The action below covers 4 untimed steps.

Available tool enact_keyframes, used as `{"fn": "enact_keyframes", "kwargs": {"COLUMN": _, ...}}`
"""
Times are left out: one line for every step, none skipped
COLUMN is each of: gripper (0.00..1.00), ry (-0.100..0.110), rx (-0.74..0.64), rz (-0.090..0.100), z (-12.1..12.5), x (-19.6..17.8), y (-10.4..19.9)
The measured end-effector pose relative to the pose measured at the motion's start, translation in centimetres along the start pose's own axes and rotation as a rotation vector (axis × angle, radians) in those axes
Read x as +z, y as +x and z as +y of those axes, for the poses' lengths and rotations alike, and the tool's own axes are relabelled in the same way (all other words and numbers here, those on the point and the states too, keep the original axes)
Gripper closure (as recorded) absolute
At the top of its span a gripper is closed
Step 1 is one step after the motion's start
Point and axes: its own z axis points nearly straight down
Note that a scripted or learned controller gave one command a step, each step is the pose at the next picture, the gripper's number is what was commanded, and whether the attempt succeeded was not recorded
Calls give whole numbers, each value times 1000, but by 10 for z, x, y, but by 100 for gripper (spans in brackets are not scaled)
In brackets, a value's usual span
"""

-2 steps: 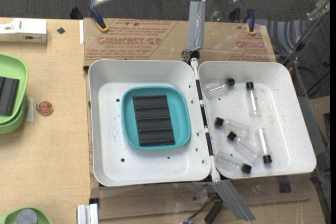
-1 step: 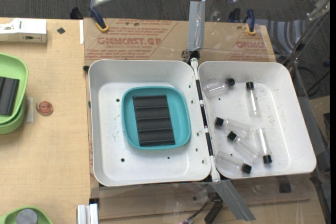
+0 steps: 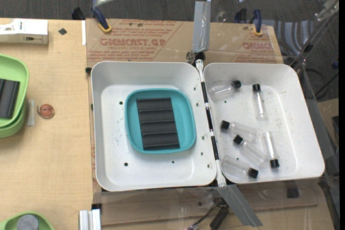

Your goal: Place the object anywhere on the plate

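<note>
Camera view | cardboard print unreadable | teal plate left bin | vials right bin | tool state: cannot tell

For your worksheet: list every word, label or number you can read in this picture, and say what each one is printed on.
"GHEMCAST GP", read uncertainly, in red print on the brown cardboard sheet behind the left bin.
The same red print repeats on the cardboard behind the right bin, partly hidden and blurred.
Smaller red lines on the cardboard: too small to read.
Dark marks on the white box at upper left: too blurred to read.
</note>
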Motion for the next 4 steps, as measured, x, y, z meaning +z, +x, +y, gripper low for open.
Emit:
{"fn": "enact_keyframes", "kwargs": {"gripper": 0, "ry": 0, "rx": 64, "rz": 0, "z": -12, "x": 205, "y": 2}}
{"fn": "enact_keyframes", "kwargs": {"gripper": 0, "ry": -1, "rx": 93, "rz": 0, "z": -2, "x": 75, "y": 0}}
{"fn": "enact_keyframes", "kwargs": {"gripper": 0, "ry": 0, "rx": 236, "rz": 0, "z": 0, "x": -1, "y": -1}}
{"fn": "enact_keyframes", "kwargs": {"gripper": 0, "ry": 0, "rx": 236, "rz": 0, "z": 0, "x": -1, "y": -1}}
